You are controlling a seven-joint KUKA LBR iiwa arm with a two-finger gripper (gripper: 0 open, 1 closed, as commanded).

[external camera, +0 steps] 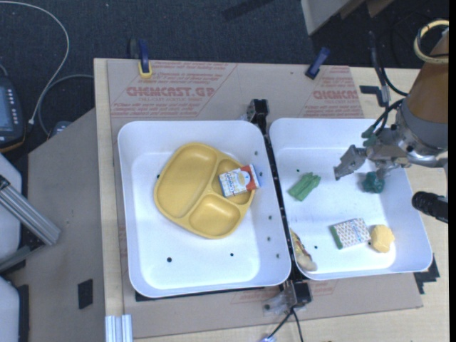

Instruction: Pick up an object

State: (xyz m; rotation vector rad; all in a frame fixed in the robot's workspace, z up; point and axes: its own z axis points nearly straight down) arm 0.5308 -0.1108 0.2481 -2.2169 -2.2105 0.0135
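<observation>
My gripper (368, 168) hangs over the right side of the right bin (320, 137), its fingers spread open. A small dark teal object (372, 184) lies just below and between the fingertips; nothing is lifted. Further left in the same bin lies a green block (304, 187). Toward the front sit a green-and-white patterned box (350, 233) and a yellow rounded piece (382, 238). A tan, banana-like item (303, 251) rests against the bin's front left wall.
The left bin (135, 212) holds a yellow divided plate (192, 194) with a small carton (237, 181) on its right rim. A black divider (274, 191) runs between the bins. A black part (431, 205) juts in at the right edge.
</observation>
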